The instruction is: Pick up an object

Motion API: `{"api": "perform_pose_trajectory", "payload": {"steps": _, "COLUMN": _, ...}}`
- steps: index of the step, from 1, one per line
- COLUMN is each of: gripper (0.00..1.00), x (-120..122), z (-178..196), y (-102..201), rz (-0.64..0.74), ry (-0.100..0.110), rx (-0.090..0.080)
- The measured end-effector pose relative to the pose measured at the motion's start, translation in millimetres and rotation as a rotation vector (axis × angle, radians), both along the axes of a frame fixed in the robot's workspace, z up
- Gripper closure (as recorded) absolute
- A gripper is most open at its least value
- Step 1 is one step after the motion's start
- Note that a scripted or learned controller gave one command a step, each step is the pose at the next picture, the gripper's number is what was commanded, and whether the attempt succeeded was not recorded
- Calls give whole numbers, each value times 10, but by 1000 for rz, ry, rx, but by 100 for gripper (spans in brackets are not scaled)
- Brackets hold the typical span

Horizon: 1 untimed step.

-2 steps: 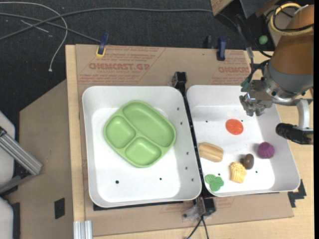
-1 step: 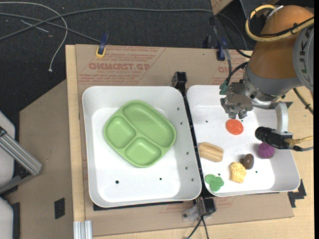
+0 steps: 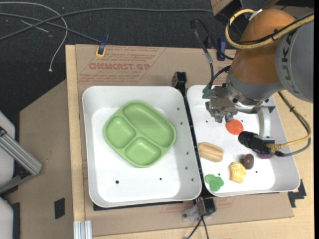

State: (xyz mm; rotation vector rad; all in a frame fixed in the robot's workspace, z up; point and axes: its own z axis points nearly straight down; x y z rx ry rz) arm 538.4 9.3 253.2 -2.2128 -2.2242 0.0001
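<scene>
Right bin (image 3: 284,180): tomato (image 3: 234,127) seemingly under pincer (image 3: 224,114).

Bright even overhead light, soft shadows, slight blur.

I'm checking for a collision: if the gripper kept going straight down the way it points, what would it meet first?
Most likely the orange-red toy just below the gripper, or else the right bin floor beside it; depth is hard to judge from this slanted view.
</scene>
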Motion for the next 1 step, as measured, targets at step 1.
{"api": "perform_pose_trajectory", "payload": {"steps": 1, "gripper": 100, "x": -129, "z": 29, "y": 522, "rz": 1, "ry": 0, "rx": 1}}
